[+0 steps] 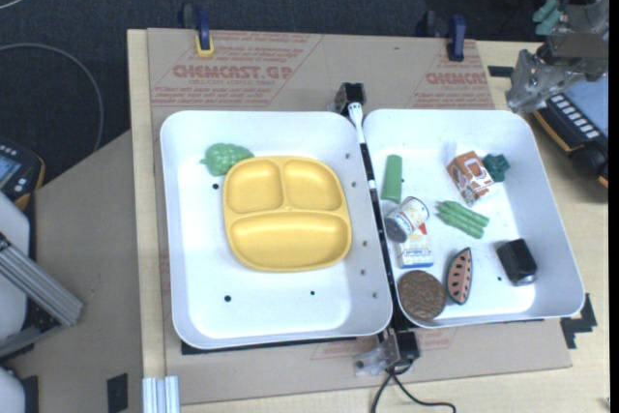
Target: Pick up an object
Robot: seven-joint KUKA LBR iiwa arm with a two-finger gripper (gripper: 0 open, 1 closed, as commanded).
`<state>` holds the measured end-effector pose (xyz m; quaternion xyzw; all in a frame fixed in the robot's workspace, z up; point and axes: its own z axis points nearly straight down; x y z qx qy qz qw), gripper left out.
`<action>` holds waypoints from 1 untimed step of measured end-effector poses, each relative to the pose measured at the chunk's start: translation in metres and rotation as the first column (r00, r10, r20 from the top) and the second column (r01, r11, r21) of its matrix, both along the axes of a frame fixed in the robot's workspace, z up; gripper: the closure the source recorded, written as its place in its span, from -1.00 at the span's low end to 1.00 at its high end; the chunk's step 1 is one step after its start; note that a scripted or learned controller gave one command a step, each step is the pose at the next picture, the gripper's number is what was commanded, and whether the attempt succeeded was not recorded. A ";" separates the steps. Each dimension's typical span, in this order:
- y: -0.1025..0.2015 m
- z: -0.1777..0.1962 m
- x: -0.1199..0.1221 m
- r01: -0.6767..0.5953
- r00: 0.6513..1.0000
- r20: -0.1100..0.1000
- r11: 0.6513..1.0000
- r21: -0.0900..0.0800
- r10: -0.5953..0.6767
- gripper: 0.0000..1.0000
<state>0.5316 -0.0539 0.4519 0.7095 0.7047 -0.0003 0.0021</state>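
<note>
Camera view, looking down at a slant: nearest the lens, a round brown disc (422,294) lies in the right white bin (551,208) beside a watermelon-slice toy (459,276) and a black block (516,261). Farther back sit a small tin can (407,219), green pea pods (462,218), a green cylinder (392,178) and a brown-and-white carton (469,176). The left white bin (184,208) bears a yellow divided plate (286,212) with a green leafy toy (226,158) just behind it. Farthest off, the grey gripper (542,77) (finger spread cannot be told) hangs beyond the right bin's far corner, gripping nothing visible
</note>
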 end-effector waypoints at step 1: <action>0.057 0.019 -0.054 -0.013 1.000 -0.002 1.000 0.005 0.013 1.00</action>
